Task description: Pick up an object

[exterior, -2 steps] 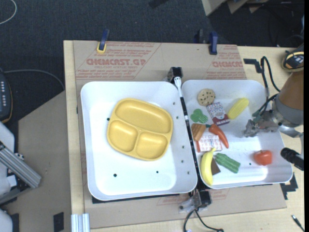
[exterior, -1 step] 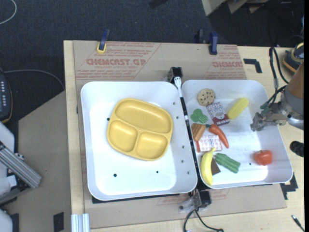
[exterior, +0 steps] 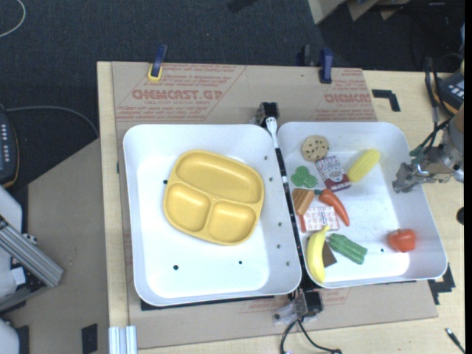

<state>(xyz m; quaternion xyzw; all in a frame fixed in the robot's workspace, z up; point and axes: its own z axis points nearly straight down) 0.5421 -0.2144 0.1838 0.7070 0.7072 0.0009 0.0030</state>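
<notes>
From my screen I see the gripper (exterior: 410,177) hanging over the right rim of the right bin (exterior: 413,268), at about the middle of that edge. I cannot tell how its jaws stand; the metal parts blur together at this slant, and I see nothing between them.

I take the right bin as my landmark. The toys all lie inside it, and none touches the gripper. Nearest is the red tomato (exterior: 402,240), close to the bin's right wall and below the gripper toward the near edge, apart from it. The yellow corn cob (exterior: 363,164) lies tilted in the upper middle, to the left of the gripper with bare white floor between. The cookie (exterior: 315,148) sits near the bin's far left corner. Below it, along the left wall, come the green leafy piece (exterior: 303,177), a small printed packet (exterior: 331,169), a red chili (exterior: 334,203) and an orange wedge (exterior: 302,200), crowded together. Toward the near left corner lie the banana (exterior: 316,254) and a green cucumber (exterior: 347,248), just beside each other.

Left of the right bin stands the left bin (exterior: 140,198), which holds a yellow divided plate (exterior: 212,196).
</notes>
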